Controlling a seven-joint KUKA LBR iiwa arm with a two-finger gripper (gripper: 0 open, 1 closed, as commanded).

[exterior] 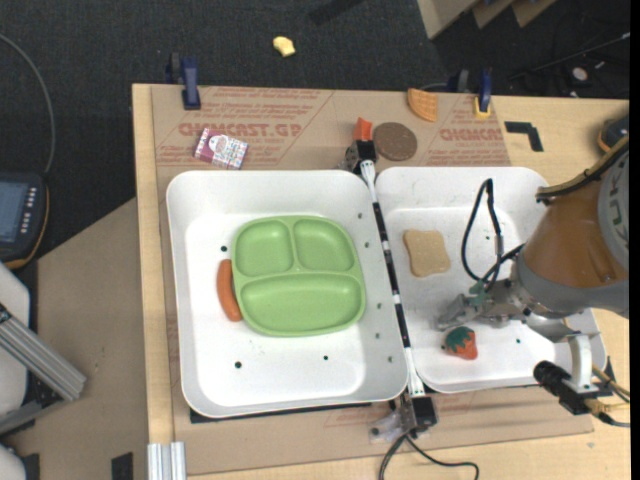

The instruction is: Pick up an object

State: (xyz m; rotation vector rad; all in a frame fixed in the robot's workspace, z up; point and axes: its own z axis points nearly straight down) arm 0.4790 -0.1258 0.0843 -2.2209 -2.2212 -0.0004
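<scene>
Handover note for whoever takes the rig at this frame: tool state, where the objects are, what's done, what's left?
Tool: low in the right bin, just above the toy strawberry; grip state unclear, nothing visibly held.
Right bin: strawberry near the front, toast slice further back.
Left bin: green divided plate, with an orange hot dog against its left edge.
Done: arm positioned over the right bin.
Left: grasp and lift an object; the strawberry is closest.

Green three-compartment plastic plate [297,275]; orange sausage-shaped toy [228,289] at its left; tan bread slice [428,252] and red-green strawberry toy [461,342] rightward.
</scene>
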